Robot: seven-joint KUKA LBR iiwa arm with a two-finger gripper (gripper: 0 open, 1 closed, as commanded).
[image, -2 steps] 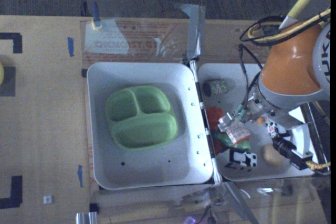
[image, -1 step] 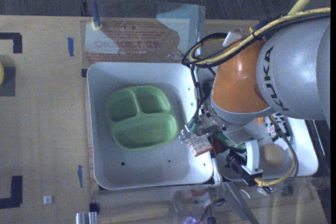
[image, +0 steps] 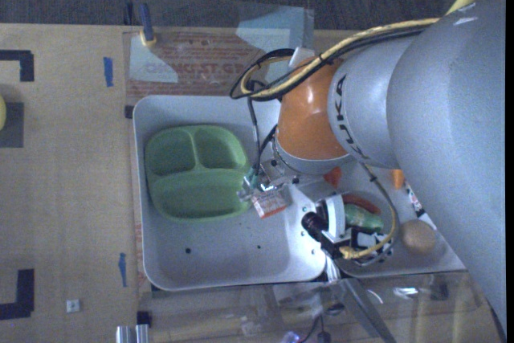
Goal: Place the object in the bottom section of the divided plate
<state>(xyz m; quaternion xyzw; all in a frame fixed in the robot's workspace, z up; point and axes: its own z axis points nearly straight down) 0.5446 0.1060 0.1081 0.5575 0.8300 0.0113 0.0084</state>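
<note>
A green divided plate point(image: 195, 171) lies in the left bin point(image: 217, 257), with two small sections at the top and one long section point(image: 193, 195) at the bottom. My gripper point(image: 257, 187) hangs at the plate's right edge, beside the right end of the bottom section. A small orange and white object point(image: 271, 206) sits just below and right of the gripper tip, off the plate, over the bin floor. Whether the gripper holds it is unclear. The grey arm and its orange band point(image: 309, 124) hide the area to the right.
The right bin point(image: 446, 257) holds a tan rounded item point(image: 418, 237), a green and red item point(image: 363, 210) and small orange pieces, mostly under the arm. A black cabled part point(image: 321, 227) hangs over the wall between the bins. Taped brown card point(image: 193, 60) lies behind the left bin.
</note>
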